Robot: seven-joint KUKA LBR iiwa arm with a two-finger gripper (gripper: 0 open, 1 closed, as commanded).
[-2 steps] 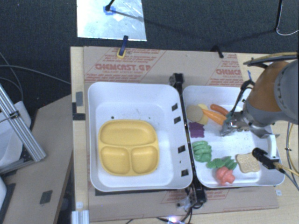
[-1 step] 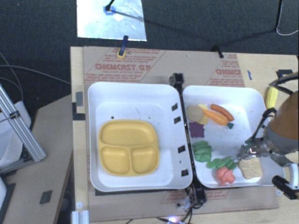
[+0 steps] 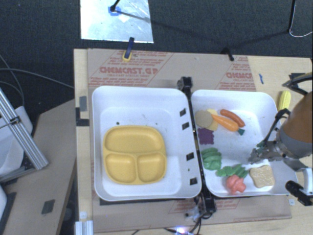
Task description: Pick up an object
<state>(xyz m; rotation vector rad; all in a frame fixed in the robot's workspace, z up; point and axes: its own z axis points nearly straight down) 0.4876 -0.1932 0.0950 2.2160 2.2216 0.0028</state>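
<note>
Several toy foods lie in the right bin [image 3: 254,106]. An orange carrot [image 3: 225,123] and a red sausage [image 3: 232,117] rest near its back, beside a tan round piece [image 3: 202,117] and a purple piece [image 3: 206,136]. Toward the front are a green vegetable [image 3: 211,158], a green leafy piece [image 3: 233,170], a red piece [image 3: 235,184] and a slice of bread [image 3: 262,176]. My gripper [image 3: 257,154] hangs low over the bin's right side, just behind the bread. Nothing is visibly held in it.
The left bin [image 3: 142,102] holds a yellow divided plate [image 3: 134,154]. A yellow corn cob [image 3: 284,101] lies outside the right bin at its far right corner. The arm's grey body [image 3: 296,133] covers the bin's right rim.
</note>
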